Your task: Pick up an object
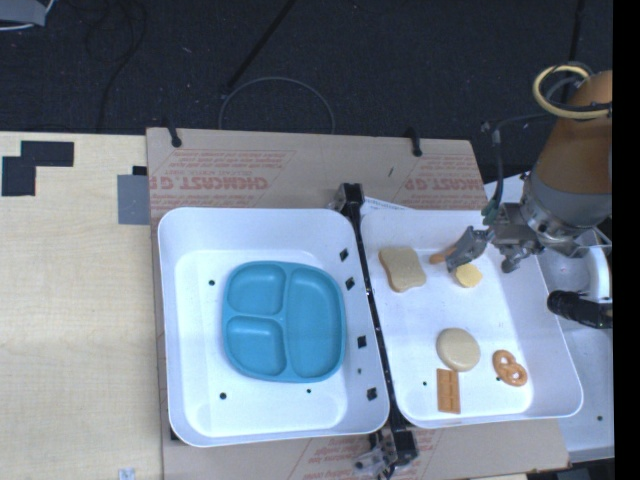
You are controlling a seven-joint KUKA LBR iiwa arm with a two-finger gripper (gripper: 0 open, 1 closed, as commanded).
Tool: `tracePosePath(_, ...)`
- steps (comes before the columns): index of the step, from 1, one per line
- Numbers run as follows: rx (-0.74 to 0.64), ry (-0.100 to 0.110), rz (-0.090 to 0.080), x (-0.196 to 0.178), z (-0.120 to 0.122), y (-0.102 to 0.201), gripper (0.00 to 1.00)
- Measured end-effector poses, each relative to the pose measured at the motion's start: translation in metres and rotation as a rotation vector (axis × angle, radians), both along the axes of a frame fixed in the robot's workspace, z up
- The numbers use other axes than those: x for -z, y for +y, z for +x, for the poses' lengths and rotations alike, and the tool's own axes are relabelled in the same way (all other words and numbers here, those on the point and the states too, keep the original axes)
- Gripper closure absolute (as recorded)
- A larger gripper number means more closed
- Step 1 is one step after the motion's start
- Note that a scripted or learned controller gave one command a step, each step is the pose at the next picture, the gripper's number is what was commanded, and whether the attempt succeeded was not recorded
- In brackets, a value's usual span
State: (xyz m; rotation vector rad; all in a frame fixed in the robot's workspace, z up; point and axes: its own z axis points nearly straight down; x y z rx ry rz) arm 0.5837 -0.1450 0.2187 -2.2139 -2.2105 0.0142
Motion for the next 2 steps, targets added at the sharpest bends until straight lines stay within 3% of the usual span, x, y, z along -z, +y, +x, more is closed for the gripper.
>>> tracePosePath(1, -0.002, -0.013, -0.002, -0.007, 0.003, 0.000, 0.00)
tracePosePath(2, -0.002, -0.009, -0.001, 0.037, 0.002, 0.006, 0.00)
